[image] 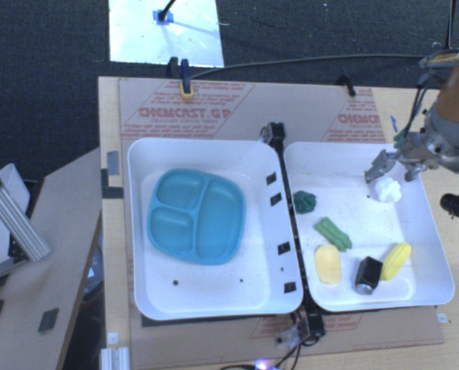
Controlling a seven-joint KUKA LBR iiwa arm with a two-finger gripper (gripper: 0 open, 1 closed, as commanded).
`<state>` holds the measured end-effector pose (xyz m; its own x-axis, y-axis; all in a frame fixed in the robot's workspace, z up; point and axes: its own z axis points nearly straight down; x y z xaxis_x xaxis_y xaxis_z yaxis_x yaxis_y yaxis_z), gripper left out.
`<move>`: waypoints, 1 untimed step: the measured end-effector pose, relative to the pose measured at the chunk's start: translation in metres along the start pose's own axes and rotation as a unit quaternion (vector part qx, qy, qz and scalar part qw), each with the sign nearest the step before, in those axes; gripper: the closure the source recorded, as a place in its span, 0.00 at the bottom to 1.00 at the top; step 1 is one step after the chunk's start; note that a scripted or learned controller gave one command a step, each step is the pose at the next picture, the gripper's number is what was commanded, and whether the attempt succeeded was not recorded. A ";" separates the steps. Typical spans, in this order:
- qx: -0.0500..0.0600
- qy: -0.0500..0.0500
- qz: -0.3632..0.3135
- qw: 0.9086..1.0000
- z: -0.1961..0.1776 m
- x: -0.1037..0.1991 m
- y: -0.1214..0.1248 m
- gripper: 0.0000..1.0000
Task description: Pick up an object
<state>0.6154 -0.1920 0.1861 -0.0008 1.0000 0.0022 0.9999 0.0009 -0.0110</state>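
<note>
My gripper hangs over the far right part of the right bin, open, with its two fingers spread apart. A small white lump lies just below and in front of the fingertips, not between them. Further objects in this bin are a dark green lump, a light green piece, a pale yellow piece, a black block and a bright yellow piece.
The left bin holds a blue divided plate. A ridge with black clips separates the two bins. Cables run across the cardboard behind the bins. A metal rail sits at the far left.
</note>
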 end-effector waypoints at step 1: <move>-0.006 -0.001 -0.002 1.000 -0.008 0.001 0.003 0.00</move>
<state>0.6186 -0.1914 0.1942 -0.0039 1.0000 -0.0005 1.0000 0.0039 0.0017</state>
